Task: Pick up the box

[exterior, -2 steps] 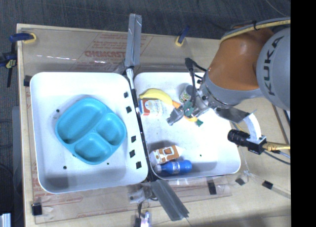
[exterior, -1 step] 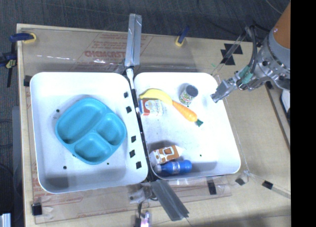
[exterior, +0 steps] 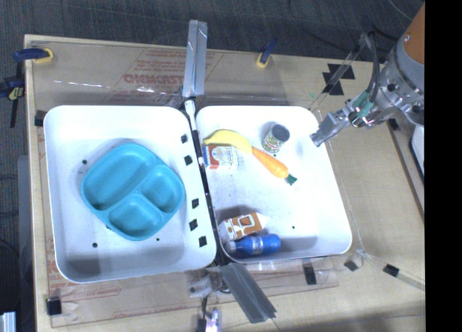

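Note:
A small orange and white box (exterior: 241,225) lies near the front of the right bin (exterior: 328,208), touching a blue bottle (exterior: 258,244). A second carton, white and red (exterior: 221,156), lies by the bin's left wall under a banana (exterior: 227,138). My gripper (exterior: 321,133) hangs over the right bin's far right rim, tilted down to the left. It is well away from both boxes, and I see nothing in it.
A carrot (exterior: 273,164) and a small can (exterior: 275,136) lie in the right bin between the gripper and the cartons. The left bin (exterior: 65,251) holds a blue divided plate (exterior: 132,190). A metal divider (exterior: 195,56) runs between the bins.

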Robot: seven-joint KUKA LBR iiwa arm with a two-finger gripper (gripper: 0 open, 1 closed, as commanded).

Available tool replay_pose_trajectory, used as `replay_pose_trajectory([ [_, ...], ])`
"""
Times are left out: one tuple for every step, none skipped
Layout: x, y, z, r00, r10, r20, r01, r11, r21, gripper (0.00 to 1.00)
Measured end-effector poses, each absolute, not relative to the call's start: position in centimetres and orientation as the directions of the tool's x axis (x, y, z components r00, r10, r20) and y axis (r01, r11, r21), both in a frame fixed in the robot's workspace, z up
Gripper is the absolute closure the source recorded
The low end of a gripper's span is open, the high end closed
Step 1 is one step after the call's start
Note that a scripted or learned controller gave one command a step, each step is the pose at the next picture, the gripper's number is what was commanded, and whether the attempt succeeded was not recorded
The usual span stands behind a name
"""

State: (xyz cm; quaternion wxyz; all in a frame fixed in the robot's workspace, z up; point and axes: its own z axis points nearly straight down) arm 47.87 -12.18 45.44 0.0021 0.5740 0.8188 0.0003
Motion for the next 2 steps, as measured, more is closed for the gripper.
replay_pose_trajectory([
  [48.0,-12.0,46.5,-0.349,0.937,-0.004,0.937,0.349,0.003,1.0],
  [47.7,-12.0,44.3,-0.591,0.807,-0.001,0.807,0.591,0.001,1.0],
])
